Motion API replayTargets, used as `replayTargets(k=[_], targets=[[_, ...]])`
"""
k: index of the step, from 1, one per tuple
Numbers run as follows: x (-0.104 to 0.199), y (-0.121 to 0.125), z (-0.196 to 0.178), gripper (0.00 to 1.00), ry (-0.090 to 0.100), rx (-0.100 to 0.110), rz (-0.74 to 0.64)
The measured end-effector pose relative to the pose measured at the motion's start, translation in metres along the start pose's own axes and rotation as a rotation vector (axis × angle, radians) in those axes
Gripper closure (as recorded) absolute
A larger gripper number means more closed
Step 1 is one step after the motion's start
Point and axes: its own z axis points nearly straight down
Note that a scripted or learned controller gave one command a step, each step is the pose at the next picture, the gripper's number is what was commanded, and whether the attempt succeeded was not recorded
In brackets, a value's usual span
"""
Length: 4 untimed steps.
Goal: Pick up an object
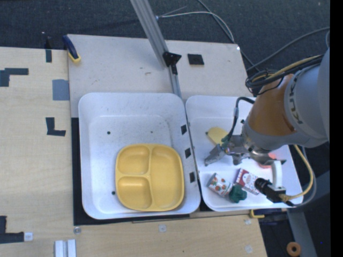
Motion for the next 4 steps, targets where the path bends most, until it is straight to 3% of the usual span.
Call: replayTargets(k=[1,2,4], targets=[[0.0,0.0,0.034,0.0,-0.002,-0.006,0.001],[0.001,0.002,0.021,1.0,0.0,-0.009,0.0],[0.0,0.01,-0.102,1.0,-0.002,-0.01,0.0]])
